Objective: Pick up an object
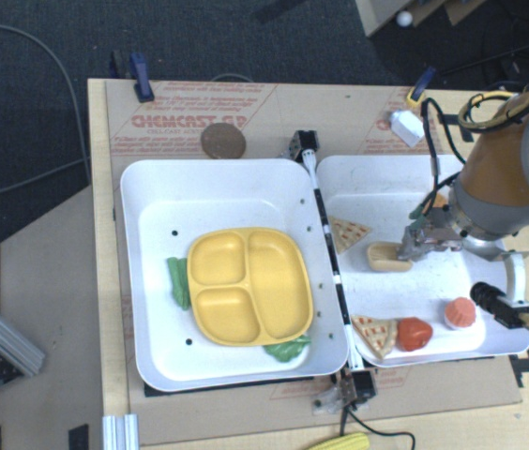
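Your grey arm with its orange band (501,162) reaches in from the right and hangs over the right-hand white bin (377,172). Its gripper (416,244) sits low over the middle of that bin, right at the right end of a tan, bread-like oblong piece (386,257). The tips meet or overlap that piece's end, but you cannot tell from this slant whether the fingers are spread, pressed together, or pinching it.

Around that tan piece in the same bin you have a flat triangular waffle-patterned wedge (348,233) up against the left wall, just beside the tan piece. Along the front edge lies a second waffle-patterned wedge (372,334), touching a red rounded tomato-like piece (415,334). Further right, apart from those, sits a small orange-red ball-shaped piece (460,313).

The left-hand white bin (152,214) carries a yellow three-compartment plastic plate (249,285) near its centre. A green leaf-shaped piece (179,281) pokes out from under the plate's left edge, and another green piece (289,350) shows at its front right corner.

Both bins rest on a cardboard-covered table (189,115), where a round brown disc (222,142) lies behind the left bin.
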`<state>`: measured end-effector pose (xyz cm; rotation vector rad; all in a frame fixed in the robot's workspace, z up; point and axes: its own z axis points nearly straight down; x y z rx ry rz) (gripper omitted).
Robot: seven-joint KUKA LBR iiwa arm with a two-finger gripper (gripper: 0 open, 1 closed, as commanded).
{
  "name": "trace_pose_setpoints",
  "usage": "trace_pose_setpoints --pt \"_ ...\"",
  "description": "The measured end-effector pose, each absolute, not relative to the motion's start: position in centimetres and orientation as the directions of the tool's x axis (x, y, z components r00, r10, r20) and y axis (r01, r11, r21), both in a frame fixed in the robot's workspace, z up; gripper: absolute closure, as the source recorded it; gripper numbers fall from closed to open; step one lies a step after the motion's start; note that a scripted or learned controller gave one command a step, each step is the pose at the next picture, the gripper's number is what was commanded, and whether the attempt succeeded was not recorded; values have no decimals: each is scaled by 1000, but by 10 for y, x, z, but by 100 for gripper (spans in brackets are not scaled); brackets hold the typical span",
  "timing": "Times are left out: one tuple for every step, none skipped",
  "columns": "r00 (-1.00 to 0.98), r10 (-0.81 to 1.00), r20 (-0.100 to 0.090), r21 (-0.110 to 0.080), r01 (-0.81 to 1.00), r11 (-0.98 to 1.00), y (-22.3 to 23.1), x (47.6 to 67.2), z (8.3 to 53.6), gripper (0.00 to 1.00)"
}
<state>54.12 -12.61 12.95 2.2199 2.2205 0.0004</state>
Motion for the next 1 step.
trace_pose_setpoints --pt "-1 1000 -1 0 1000 1 -126 541 129 0"
